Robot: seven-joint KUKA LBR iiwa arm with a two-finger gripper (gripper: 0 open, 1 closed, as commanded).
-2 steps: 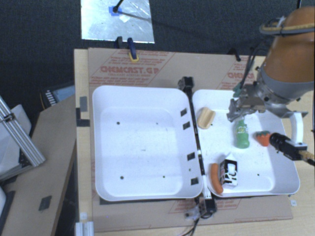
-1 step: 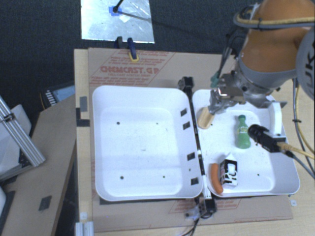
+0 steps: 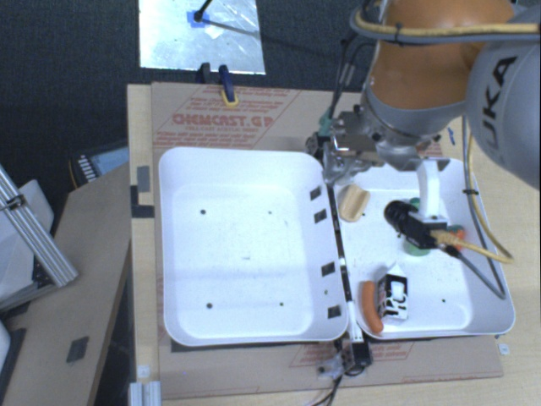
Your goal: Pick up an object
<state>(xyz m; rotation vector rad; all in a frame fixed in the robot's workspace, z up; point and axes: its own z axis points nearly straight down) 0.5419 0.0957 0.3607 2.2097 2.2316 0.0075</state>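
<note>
Two white bins, the left bin [image 3: 241, 252] speckled with small dark dots, sit on tan cardboard [image 3: 224, 118] printed in red lettering. In the right bin [image 3: 482, 311] lie a pale tan wedge [image 3: 352, 202], an orange sausage-shaped piece [image 3: 369, 306], a black-and-white printed object [image 3: 394, 298] and a green item [image 3: 415, 245]. The arm [image 3: 439, 49] is grey with an orange band. A silvery sheet [image 3: 201, 24] bears blue tape.

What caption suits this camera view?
Robot arm reaches over the right bin, which holds a tan block and orange sausage.
</note>
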